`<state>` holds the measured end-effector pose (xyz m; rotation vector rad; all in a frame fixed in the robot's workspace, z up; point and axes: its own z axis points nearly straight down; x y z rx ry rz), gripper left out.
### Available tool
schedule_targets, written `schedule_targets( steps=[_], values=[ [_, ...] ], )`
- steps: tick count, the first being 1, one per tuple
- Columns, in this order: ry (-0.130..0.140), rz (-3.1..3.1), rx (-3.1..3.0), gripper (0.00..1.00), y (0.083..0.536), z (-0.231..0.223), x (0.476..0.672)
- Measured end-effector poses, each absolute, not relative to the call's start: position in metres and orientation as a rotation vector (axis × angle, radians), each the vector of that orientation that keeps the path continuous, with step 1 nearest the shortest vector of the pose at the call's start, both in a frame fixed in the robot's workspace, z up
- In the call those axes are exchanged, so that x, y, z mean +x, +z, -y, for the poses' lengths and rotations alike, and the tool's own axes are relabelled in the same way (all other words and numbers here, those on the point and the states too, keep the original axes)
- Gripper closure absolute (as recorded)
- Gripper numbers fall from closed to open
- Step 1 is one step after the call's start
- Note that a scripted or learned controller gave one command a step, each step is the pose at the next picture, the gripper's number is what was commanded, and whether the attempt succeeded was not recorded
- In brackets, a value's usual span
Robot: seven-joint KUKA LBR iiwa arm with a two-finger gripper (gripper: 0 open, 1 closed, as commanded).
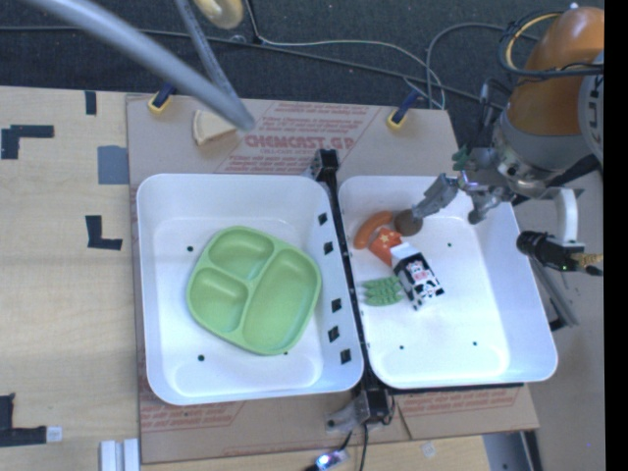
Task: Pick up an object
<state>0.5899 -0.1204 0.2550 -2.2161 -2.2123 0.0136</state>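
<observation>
The right bin (491,346) holds a small cluster at its left side: an orange rounded piece (372,231), a white block with black marks (417,276) and a green leafy toy (383,291). My gripper (446,214) hangs over the bin's upper part, just right of the orange piece. Its jaws are spread, so it is open with nothing between them. One grey finger (432,200) slants down-left, and its dark tip ends beside the orange piece. The other finger (482,208) stands nearer the arm.
The left bin (162,361) carries a green divided plate (257,287). A black divider (339,263) runs between the bins. The arm's orange band (561,47) sits at top right. Cables trail across the dark floor behind the bench.
</observation>
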Motion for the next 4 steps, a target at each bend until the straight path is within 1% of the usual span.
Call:
schedule_targets(
  steps=[1,2,3,4],
  values=[
    [0.002,2.223,-2.219,0.00,0.262,0.120,0.592],
    [0.007,2.219,-2.218,0.00,0.211,0.127,0.584],
    [0.008,2.219,-2.218,0.00,0.167,0.129,0.581],
    [0.009,2.219,-2.217,0.00,0.111,0.138,0.583]
  ],
)
